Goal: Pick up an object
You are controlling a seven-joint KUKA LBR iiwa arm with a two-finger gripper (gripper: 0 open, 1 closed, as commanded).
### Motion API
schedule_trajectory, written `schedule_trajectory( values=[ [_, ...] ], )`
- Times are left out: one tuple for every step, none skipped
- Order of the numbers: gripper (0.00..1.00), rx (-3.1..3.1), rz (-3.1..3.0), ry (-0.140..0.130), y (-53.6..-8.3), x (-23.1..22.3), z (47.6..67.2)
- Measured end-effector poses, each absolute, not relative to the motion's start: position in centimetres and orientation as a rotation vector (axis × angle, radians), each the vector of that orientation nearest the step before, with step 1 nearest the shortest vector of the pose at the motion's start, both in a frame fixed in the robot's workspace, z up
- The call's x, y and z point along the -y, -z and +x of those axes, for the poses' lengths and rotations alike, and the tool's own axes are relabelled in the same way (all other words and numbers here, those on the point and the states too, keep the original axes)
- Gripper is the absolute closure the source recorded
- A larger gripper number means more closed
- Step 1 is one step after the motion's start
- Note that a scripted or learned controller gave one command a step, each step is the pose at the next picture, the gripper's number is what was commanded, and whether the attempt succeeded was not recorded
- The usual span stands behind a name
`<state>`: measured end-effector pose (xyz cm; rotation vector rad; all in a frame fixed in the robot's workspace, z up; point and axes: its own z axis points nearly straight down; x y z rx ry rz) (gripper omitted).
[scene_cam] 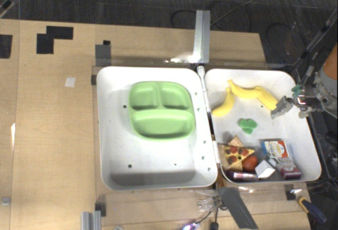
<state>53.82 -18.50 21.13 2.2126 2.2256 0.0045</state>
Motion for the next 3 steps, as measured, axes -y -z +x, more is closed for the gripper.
schedule_trajectory(
  values=[
    [0.00, -2.415, 1.986, -0.013, -9.0, 14.8, 58.5],
    [0.00, -2.548, 1.810, -0.014, -9.1, 14.5, 53.3],
    [1.00, -2.547, 1.806, -0.021, -10.3, 14.2, 53.5]
  ],
)
